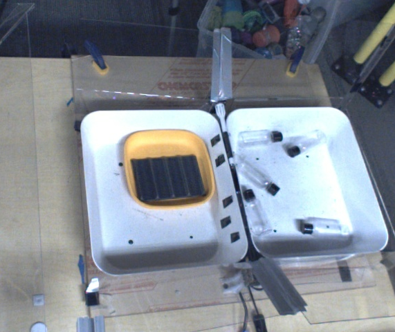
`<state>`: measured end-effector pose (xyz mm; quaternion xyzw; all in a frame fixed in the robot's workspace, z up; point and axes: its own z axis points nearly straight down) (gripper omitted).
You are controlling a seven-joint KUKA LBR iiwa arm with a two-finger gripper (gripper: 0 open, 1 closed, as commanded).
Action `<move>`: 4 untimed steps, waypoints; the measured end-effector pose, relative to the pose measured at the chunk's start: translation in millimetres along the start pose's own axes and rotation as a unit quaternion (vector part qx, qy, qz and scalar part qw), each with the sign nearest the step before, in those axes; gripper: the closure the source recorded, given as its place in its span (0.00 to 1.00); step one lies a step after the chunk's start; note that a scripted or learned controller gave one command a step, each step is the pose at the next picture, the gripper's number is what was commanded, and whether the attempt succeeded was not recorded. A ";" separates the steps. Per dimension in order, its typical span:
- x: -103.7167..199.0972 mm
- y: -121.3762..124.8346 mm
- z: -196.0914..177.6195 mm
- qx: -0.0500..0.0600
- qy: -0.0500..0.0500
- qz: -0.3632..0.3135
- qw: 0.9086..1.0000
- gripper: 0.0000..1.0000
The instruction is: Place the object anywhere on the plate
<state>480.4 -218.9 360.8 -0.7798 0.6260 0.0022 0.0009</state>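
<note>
A yellow square plate (139,148) lies in the left bin (107,241), with a dark ridged rectangular insert (167,178) resting on it. In the right bin (363,206) lie several clear plastic vials with black caps: one near the top (259,137), one beside it to the right (304,144), one in the middle (259,180), one against the divider (252,209), and one near the front (324,225).
A raised divider with black tabs (225,185) separates the two bins. A clear tub of colourful toys (266,9) stands behind the bins. Yellow foam tubes (387,26) sit at the back right. Blue clamps (98,59) hold a clear sheet behind the bins.
</note>
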 end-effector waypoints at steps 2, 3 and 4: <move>-6.8 -1.8 18.4 0.001 0.001 -0.355 0.935 1.00; 4.6 -12.4 64.8 0.002 0.001 -0.512 0.859 1.00; 3.4 -8.2 115.7 0.001 0.000 -0.547 0.837 1.00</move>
